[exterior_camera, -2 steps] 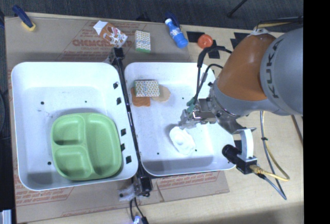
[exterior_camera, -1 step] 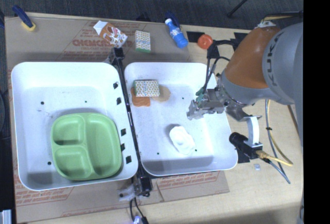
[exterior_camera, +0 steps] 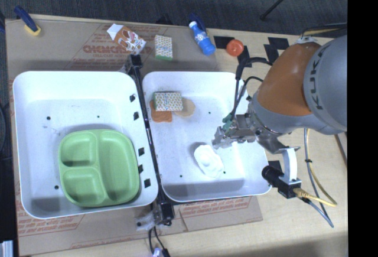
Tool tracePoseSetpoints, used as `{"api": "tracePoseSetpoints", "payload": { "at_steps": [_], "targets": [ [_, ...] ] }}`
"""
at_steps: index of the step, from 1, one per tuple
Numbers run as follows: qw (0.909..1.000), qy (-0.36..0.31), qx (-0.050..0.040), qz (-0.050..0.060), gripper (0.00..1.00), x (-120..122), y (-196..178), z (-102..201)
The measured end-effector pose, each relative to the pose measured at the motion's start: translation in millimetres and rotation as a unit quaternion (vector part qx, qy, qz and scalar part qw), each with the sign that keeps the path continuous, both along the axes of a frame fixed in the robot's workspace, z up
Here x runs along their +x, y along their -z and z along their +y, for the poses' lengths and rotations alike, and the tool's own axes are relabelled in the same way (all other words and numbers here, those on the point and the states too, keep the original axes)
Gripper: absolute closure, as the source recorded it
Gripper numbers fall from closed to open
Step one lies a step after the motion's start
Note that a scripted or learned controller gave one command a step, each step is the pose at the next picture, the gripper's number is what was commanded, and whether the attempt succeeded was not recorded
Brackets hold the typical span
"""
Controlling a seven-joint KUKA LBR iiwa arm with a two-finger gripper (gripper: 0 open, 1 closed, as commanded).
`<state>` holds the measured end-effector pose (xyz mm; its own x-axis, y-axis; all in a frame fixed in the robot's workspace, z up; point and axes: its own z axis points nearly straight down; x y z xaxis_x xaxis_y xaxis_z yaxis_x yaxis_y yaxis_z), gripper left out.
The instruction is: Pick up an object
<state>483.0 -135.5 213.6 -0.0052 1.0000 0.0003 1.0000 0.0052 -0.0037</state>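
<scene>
Just right of the crumpled white soft object (exterior_camera: 208, 160) in the right-hand white bin (exterior_camera: 177, 188), we see the tool (exterior_camera: 227, 136), grip state unclear, likely to skid off it.

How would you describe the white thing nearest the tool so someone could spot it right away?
Look in the right-hand white bin, toward its near edge. Just left of the tool lies a small white crumpled object. Unlike the patterned box and orange piece farther back, it is plain white.
</scene>
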Motion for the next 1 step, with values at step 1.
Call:
{"api": "tracePoseSetpoints", "payload": {
  "at_steps": [1],
  "targets": [
    [1.0000, 0.001, -0.0002, -0.001, 1.00, -6.8, -5.4, -25.9]
  ]
}}
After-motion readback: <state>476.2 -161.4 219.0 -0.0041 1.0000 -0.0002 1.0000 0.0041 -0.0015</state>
